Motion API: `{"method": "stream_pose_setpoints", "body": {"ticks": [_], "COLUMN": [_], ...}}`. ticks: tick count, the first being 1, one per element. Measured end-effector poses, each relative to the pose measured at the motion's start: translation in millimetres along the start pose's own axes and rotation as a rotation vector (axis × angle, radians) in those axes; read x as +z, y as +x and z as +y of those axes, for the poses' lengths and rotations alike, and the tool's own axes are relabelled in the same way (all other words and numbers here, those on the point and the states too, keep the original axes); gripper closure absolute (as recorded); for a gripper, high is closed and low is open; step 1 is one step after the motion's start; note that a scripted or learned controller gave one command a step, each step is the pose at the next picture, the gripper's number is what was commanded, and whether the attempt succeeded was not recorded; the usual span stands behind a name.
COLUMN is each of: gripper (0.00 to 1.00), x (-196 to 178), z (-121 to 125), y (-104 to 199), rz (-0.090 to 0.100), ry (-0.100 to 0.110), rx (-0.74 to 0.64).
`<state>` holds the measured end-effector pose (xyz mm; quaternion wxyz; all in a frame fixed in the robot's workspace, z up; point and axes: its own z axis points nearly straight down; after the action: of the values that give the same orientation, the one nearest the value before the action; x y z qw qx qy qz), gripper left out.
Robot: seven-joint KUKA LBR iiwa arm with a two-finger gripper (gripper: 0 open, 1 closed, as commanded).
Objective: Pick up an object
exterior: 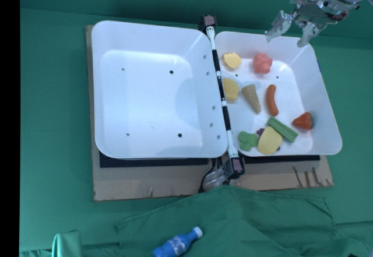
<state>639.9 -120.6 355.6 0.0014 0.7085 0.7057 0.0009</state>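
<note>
Blue bottle [178,242] — on green cloth [245,224]

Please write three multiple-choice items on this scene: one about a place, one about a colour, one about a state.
1. Where does the toy food lie?
A. In the right bin
B. In the left bin
C. On the green cloth

2. What colour is the small bottle at the bottom of the view?
A. Red
B. Blue
C. Yellow

3. How does the gripper stand?
A. Shut on the sausage
B. Resting flat inside the left bin
C. Open, above the far edge of the right bin, holding nothing

Answers:
1. A: the sausage, the cone and the other pieces all lie in the right bin, none in the left bin.
2. B: the bottle on the cloth is blue with a white cap.
3. C: the gripper has its fingers spread with nothing between them.
</note>
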Motion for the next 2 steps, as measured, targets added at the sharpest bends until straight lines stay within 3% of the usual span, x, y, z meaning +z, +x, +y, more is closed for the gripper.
{"method": "stream_pose_setpoints", "body": {"ticks": [2], "gripper": [0.00], "x": [115.1], "z": [14.0], "y": [1.0], "rz": [-0.001], "ry": [0.006], "rx": [-0.001]}}
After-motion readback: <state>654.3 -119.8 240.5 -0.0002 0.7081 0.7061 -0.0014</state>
